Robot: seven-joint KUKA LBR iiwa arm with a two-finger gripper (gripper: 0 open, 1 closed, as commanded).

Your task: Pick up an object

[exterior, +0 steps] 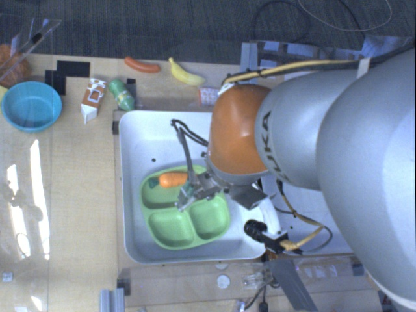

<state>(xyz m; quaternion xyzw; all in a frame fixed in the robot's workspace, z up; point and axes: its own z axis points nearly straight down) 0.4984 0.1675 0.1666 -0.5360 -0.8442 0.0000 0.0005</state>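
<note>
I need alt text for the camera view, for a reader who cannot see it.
A grey arm's end effector hangs over a green divided plate holding a carrot, inside a white bin. Behind the bin lie a banana, a sausage and a blue bowl.

Green plate (170, 231), orange carrot (173, 180) (white bin (140, 142)).

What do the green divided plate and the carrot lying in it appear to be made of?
Green divided plate: likely molded plastic, smooth with a soft sheen, uniform color and rounded compartment walls. Carrot: probably a plastic toy, evenly orange and slightly glossy with a green end, though the view is too blurry to be sure.
</note>
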